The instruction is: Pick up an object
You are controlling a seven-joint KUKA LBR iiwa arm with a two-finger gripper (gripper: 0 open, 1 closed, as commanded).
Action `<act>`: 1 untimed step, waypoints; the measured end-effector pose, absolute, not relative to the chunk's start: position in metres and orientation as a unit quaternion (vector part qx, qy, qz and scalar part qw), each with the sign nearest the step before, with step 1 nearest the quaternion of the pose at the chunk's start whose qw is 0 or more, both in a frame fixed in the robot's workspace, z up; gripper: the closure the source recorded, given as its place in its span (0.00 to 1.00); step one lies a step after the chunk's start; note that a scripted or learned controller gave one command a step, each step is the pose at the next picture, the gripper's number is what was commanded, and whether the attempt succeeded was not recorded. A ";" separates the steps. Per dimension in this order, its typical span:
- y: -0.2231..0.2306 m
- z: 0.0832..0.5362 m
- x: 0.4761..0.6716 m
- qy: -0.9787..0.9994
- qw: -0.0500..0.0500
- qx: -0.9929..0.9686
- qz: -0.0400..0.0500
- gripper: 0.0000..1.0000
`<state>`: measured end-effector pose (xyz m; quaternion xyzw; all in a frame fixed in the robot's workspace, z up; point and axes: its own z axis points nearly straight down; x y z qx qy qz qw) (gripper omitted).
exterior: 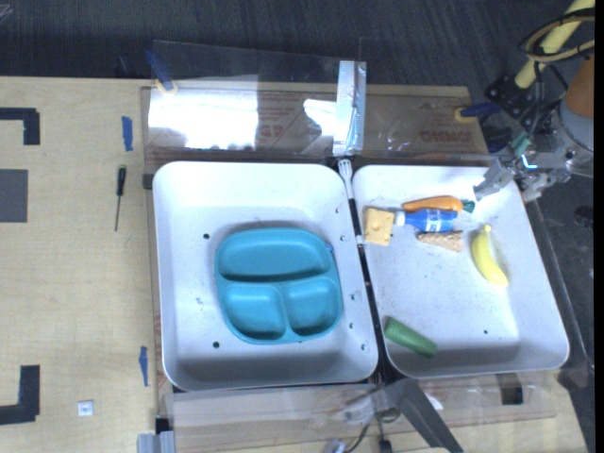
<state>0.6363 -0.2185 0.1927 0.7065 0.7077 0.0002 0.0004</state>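
Listing right bin point(528, 343): banana point(489, 257), carrot point(435, 204), blue tube point(429, 220), green piece point(410, 336), scattered for picking. Gripper point(517, 173) hovers at the bin's far corner; grip state cannot be told.

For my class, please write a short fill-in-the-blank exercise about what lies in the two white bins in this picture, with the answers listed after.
1. The blue tray lies in the ____ bin.
2. The tray has ____ compartments.
3. The banana in the right bin is coloured ____.
4. The green object lies near the ____ edge of the right bin.

Answers: left; three; yellow; front
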 end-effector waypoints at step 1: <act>-0.210 0.096 0.567 0.695 -0.004 0.719 0.007 0.00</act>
